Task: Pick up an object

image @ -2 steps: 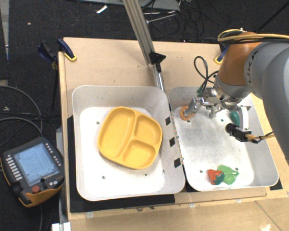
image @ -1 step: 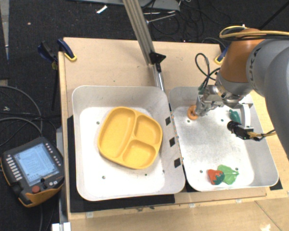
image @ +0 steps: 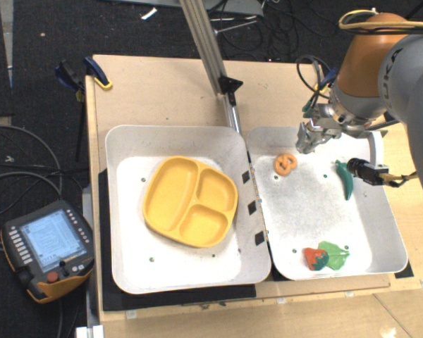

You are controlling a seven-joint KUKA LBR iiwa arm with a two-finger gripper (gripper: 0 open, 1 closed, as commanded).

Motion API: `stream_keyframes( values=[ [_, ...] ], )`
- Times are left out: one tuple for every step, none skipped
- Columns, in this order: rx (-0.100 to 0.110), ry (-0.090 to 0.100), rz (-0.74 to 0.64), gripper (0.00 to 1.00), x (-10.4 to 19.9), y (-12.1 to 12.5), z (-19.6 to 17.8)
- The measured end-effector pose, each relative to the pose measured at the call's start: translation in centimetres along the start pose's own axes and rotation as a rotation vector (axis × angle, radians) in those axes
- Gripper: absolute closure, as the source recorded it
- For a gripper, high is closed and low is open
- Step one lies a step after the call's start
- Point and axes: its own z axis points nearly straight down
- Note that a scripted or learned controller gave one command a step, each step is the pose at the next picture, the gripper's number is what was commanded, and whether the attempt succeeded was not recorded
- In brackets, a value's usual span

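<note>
The gripper (image: 307, 144) hangs over the right bin's (image: 381, 252) far edge, whether open or closed I cannot tell; an orange pretzel-shaped toy (image: 285, 164) lies just beside it; a yellow divided plate (image: 191, 201) fills the left bin (image: 127, 259).

A small orange pretzel-shaped object (image: 285, 164) is seen lying flat in the right bin (image: 317, 248), near its upper left corner. A teal, elongated, slightly curved object (image: 345, 179) is laid near the bin's right wall, running roughly top to bottom. Near the bin's lower edge, a red and orange strawberry-like piece (image: 314, 258) is found touching a green leafy piece (image: 334, 254). A yellow three-compartment plate (image: 191, 201) is set upright in the left bin (image: 127, 259), roughly centred.
</note>
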Motion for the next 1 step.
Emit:
stream_keyframes(
  values=[
    [0.000, 0.000, -0.001, 1.00, 0.40, 0.15, -4.42]
  ],
)
